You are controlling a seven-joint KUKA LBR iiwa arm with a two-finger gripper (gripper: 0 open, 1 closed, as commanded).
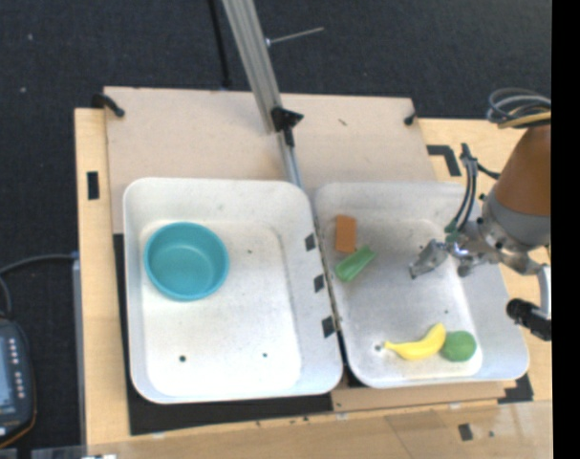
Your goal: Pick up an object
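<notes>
Two shallow white bins sit side by side on the counter (223, 132), and the loose things appear scattered in them so that the arm has several candidates to grasp. The left bin (270, 352) carries a teal bowl (185, 260), set upright near its left wall and well apart from everything else. The right bin (395, 208) carries the smaller pieces: an orange block (345, 233) near the bin's upper left, a green block (354, 264) touching or just below it and lying at a slant, and, toward the near edge, a yellow banana (418, 344) with a green ball (460, 346) just beside its right end.

The arm (524, 175) reaches in from the right, its orange band above the wrist, and bends down over the right bin. The pincer (431, 258) hangs over bare bin floor in the middle of the right bin, between the green block on one side and the banana below it, near both but touching neither. Nothing lies between its fingers; whether they are spread or closed cannot be told at this size.

No object is picked yet. Judging by position, the green block and the banana are the closest candidates, and either would call for a sideways shift before descending.
</notes>
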